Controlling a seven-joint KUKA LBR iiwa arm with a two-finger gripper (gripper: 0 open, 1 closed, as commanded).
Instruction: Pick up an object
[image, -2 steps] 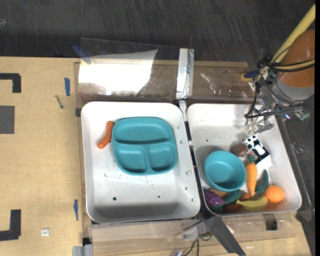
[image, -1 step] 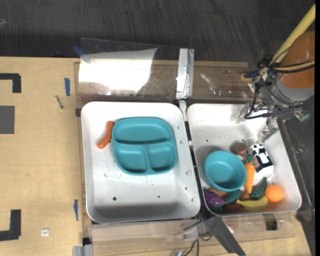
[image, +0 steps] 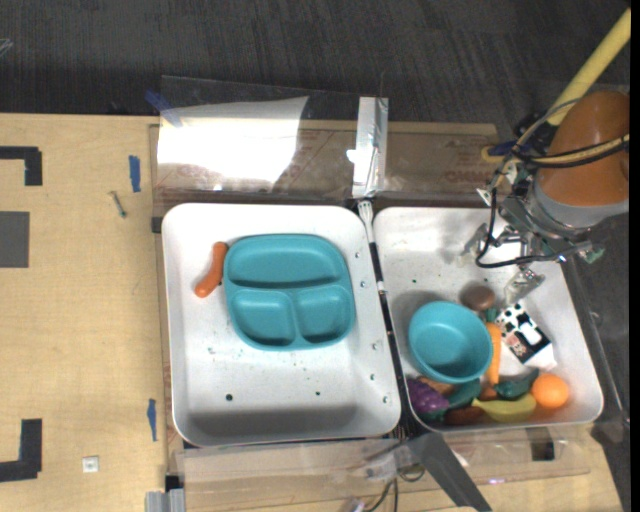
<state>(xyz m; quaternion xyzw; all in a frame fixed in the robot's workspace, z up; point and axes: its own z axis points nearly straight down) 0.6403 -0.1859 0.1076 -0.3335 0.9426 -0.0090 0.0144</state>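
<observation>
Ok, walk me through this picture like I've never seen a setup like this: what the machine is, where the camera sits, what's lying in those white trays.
One camera looks down at a slant on a bench holding two shallow white bins. The left bin contains a teal divided plate and, beside its left edge, an orange carrot-like toy. The right bin holds a teal bowl, with small toy foods crowded at its near corner: something purple, an orange ball and a black-and-white patterned piece. The machine is a robot arm reaching in from the right, grey with an orange band. Its claw sits over the right bin's far part; cables blur it, so I can't tell whether it holds anything.
</observation>
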